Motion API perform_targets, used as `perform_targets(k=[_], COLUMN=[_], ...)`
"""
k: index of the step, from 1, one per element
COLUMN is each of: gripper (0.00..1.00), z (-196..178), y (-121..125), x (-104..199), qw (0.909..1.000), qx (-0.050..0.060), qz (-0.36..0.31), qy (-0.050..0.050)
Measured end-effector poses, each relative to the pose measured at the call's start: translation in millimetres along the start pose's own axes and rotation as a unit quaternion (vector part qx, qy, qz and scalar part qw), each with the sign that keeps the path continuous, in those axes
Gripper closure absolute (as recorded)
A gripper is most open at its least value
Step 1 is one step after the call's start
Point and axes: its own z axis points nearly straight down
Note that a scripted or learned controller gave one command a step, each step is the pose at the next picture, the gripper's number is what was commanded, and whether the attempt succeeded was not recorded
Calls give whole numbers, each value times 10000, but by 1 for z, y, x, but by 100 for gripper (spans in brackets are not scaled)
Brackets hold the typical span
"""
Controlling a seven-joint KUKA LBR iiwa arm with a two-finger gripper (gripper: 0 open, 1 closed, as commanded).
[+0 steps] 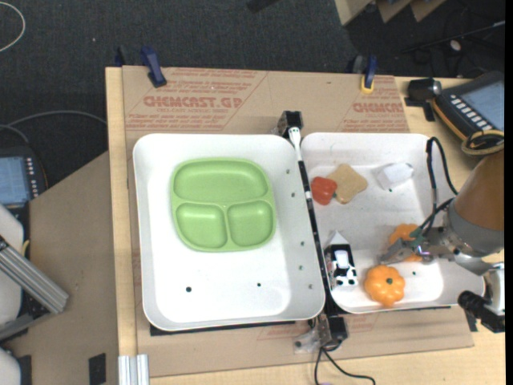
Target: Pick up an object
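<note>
Left bin (152,239): a divided tray (223,204) lies in it, toward the rear. Right bin (361,147): a tomato (323,189) touches a bread slice (349,183) at the rear; a carton (341,265) sits front-left, a pumpkin (384,285) just right of it.

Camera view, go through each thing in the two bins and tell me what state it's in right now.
Green divided plate: flat in the left bin.
Red piece: touching the tan slice, right bin.
White piece: lying alone.
Black-and-white carton: lying by the divider.
Orange pumpkin: sitting free.
Small orange piece: at the gripper, grasp unclear.
</note>
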Motion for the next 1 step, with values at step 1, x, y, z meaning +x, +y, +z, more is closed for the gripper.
perform_targets(k=[1], gripper=[100], z=[-13], y=[4], x=[-3], qw=[10000], qx=[-56], qz=[-1], qy=[-37])
